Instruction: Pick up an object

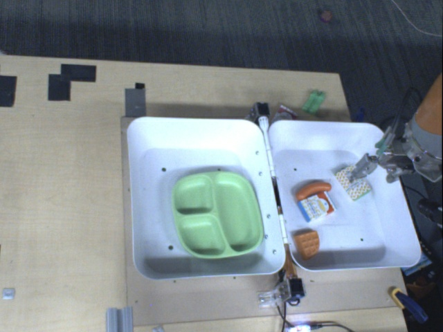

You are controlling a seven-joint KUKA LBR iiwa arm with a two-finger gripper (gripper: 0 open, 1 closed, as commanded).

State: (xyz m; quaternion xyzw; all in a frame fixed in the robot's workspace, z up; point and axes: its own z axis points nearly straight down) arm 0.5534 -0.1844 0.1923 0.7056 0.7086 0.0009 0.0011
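Right bin (387, 254): bare floor along the near and far walls; patterned pad (352, 183), sausage (313, 189), carton (316, 207) and bread piece (306, 243) crowd its middle (green divided tray (217, 213) fills left bin (149, 185)).

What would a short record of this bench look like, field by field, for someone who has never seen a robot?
left bin: holds a green divided plate
right bin: holds four small items
items: orange sausage-shaped piece, small white and blue carton, brown chunk, pale patterned packet
arm: enters from the right
gripper: at the patterned packet's upper edge
grasp: cannot be told
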